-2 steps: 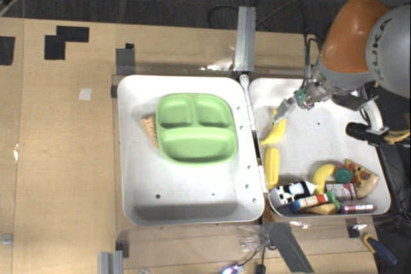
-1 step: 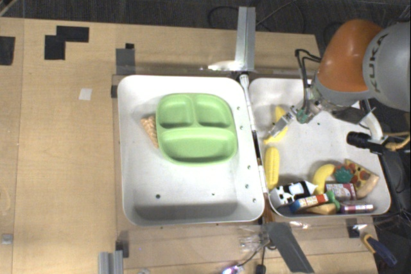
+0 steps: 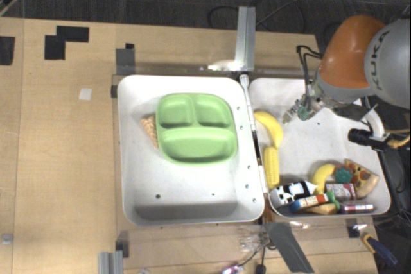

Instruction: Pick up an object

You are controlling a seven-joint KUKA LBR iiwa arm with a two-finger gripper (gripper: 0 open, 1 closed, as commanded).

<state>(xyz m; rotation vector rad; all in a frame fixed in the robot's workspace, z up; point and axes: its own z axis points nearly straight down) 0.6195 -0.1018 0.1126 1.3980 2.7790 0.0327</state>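
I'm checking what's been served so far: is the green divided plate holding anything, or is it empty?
Empty. All three compartments of the green divided plate show bare green; it lies flat in the left bin.

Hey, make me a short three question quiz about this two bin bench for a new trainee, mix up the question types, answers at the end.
1. True or false: the green divided tray lies in the left bin.
2. Multiple choice: the corn cob lies A) on the green tray, B) in the right bin near the wall between the bins, just below the banana, C) outside both bins.
3. Fill in: the gripper hangs over the ____ bin's upper part, with the pile of small items at the opposite end.

Key: 1 true; 2 B; 3 right.
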